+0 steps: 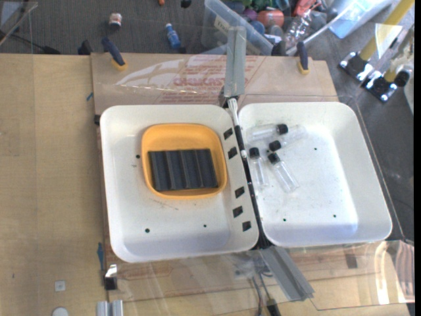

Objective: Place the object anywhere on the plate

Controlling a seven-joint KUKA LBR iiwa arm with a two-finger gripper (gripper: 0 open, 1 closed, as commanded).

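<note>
- Two shallow white bins sit side by side on the wooden tabletop [39, 176]: the left bin [125, 229] and the right bin [342, 209], their inner rims touching along a central seam.
- One orange plate [150, 140] with rounded corners lies in the left bin, toward its upper middle.
- One dark grey ribbed block [183, 170] already rests on the plate, covering most of its flat centre; it has four or five raised bars running top to bottom.
- The task's things, small clear vials [284, 175] with black caps, lie loose in the upper left part of the right bin, near the seam and well apart from the plate.
- I count about four vials, going by four black caps; the clear bodies overlap and blur against the white floor, so the number is not certain.
- A row of five small black tabs [235, 173] runs down the seam between the bins, standing between the vials and the plate.
- A grey metal bar [235, 58] rises from the top of the seam over a cardboard sheet [164, 78] behind the bins.
- Beyond the tabletop, a clear plastic tub [223, 5] holds many coloured toys.
- The claw's state cannot be told here.
</note>
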